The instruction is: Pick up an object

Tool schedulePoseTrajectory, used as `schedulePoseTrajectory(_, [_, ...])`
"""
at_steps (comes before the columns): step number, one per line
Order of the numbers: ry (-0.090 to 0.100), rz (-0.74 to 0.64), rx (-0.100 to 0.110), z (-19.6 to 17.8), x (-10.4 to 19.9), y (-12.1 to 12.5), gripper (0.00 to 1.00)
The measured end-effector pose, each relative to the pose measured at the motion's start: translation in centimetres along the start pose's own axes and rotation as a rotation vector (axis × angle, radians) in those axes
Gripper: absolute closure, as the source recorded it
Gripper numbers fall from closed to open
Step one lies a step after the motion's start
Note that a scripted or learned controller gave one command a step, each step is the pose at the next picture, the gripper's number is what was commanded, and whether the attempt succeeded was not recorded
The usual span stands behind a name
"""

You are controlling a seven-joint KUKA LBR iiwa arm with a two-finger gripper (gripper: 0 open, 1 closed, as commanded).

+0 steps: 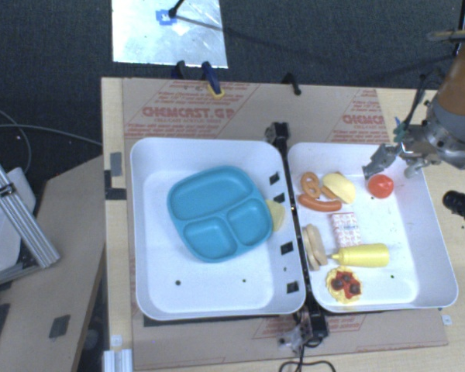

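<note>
**benchguy:** Right under the jaws [389,163] sits the red tomato [380,186], loose in the right bin [430,231]. Can't tell if they're apart or together.

**kk_7:** Round thing, might squirt sideways toward the bin wall or the yellow piece [339,187] beyond it.

A: Any writing you can read here?

B: Yes, red print on the brown board [240,107] lying under the two bins. Behind the left bin it reads "CHEMCAST GP".

A: Does it occur more than once?

B: The same red lettering shows again at the board's right rear corner, set at a slant and partly cut off, and once more along the front edge, too small to make out.

A: Anything printed on the items?

B: None I can read.
</note>
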State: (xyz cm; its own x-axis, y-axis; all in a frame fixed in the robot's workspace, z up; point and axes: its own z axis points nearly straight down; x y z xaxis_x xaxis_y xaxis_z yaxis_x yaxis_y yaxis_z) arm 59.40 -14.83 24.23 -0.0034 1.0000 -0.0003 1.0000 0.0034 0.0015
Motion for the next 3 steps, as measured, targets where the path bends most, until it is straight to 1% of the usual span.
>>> schedulePoseTrajectory(1, [0.0,-0.003,-0.004,-1.1,0.0,0.1,1.0])
schedulePoseTrajectory(2, [0.002,-0.005,0.001,-1.7,5.3,-3.5,1.0])
schedulePoseTrajectory(3, [0.003,-0.006,0.002,-0.5,10.8,-4.7,1.0])
